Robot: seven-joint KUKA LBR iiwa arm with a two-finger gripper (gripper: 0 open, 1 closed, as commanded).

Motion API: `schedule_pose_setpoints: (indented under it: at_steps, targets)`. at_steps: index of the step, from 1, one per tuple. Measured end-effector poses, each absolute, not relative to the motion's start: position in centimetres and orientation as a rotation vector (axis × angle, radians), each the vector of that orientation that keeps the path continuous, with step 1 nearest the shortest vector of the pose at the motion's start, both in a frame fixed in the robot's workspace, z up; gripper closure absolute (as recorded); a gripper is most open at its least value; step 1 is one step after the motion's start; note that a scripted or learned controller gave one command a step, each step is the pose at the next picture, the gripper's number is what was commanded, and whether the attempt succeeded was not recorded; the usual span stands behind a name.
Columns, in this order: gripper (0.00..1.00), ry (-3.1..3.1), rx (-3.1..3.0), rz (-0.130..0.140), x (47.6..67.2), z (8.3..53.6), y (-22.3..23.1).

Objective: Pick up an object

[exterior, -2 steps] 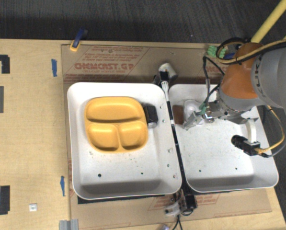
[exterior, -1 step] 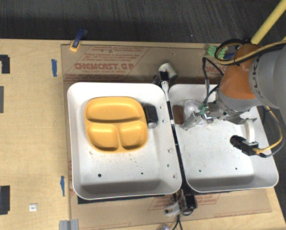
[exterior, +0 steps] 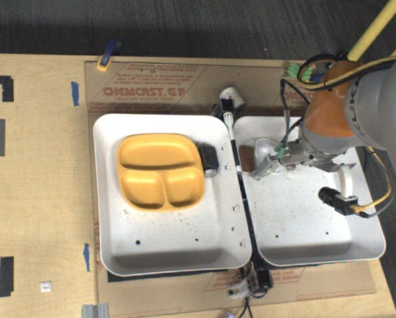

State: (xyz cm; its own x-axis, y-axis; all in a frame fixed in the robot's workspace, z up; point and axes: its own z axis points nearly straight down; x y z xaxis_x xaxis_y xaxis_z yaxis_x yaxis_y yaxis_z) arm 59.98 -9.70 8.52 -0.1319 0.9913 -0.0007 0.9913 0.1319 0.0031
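Single KUKA arm [exterior: 357, 111] reaches in from the right, orange band above the wrist, and its end effector [exterior: 263, 159] sits low over the upper left corner of the right bin [exterior: 317, 234], close to the divider between the two bins. Whether it is wide, narrow or holding something cannot be told: the metal tip is small and blurred, and a brownish patch [exterior: 246, 158] just beside it, against the bin wall, could be a small object or a shadow. The clearest candidates for picking lie in the left bin [exterior: 164, 244]: a yellow three-compartment tray [exterior: 161, 169], resting flat in the upper half, and a small dark object [exterior: 207, 158] touching the tray's right edge, near the divider. A black cable fitting [exterior: 337, 199] hangs over the right bin on the arm's side; it appears to belong to the rig, not the bin contents. Judged step: the approach or the grasp attempt itself, low in the right bin's corner, with nothing visibly lifted. The next move calls for a closing of the end effector on whatever lies below it, then a straight lift clear of the bin wall; if the corner holds nothing, a shift across the divider to the dark object or the tray rim would be needed. The tray looks broad for a two-finger grip, so its rim seems the only likely hold. The cardboard-topped desk [exterior: 38, 177] around the bins carries blue tape marks.
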Motion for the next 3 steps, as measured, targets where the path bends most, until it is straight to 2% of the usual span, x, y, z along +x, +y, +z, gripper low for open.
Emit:
schedule_pose_setpoints:
  at_steps: [1, 2, 3]
  targets:
    - [0.0, 2.361, 2.068, 0.003, 60.0, 8.5, -9.7]
    - [0.0, 1.956, 2.461, 0.001, 53.9, 8.5, -9.9]
    - [0.0, 2.062, 2.368, 0.001, 56.5, 8.5, -9.2]
